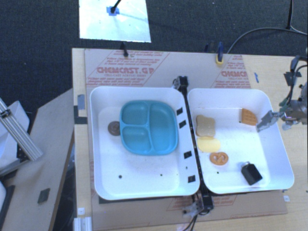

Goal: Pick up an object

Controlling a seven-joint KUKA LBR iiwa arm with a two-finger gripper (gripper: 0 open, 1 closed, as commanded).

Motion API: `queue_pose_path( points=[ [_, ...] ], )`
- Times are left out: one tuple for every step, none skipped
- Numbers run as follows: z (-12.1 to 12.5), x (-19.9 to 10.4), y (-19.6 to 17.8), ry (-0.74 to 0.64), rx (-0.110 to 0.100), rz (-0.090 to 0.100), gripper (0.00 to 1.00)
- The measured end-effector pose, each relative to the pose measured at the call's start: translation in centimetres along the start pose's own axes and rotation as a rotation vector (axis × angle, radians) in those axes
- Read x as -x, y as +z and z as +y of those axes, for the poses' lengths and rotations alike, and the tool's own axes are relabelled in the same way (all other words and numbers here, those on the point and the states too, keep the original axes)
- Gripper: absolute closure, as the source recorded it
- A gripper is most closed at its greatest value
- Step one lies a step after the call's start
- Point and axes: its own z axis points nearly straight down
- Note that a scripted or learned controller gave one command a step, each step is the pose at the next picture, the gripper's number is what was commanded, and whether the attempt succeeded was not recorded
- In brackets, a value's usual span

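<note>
The end effector (266,121) hangs over the right bin's (276,177) right rim; I cannot tell its state. The nearest thing, an orange cracker (249,116), lies just to its left near the back wall, with open floor around. A black block (251,173) sits toward the front corner.

Grey metal end effector (267,120) — pale flat finger, dark cabling behind
</note>
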Motion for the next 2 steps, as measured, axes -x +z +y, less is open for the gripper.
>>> queue_pose_path(
  points=[
    [0.2,0.0,-0.4,-0.002,0.008,-0.002,0.0],
    [0.0,0.0,5.9,0.0,0.003,0.0,0.0]
  ],
)
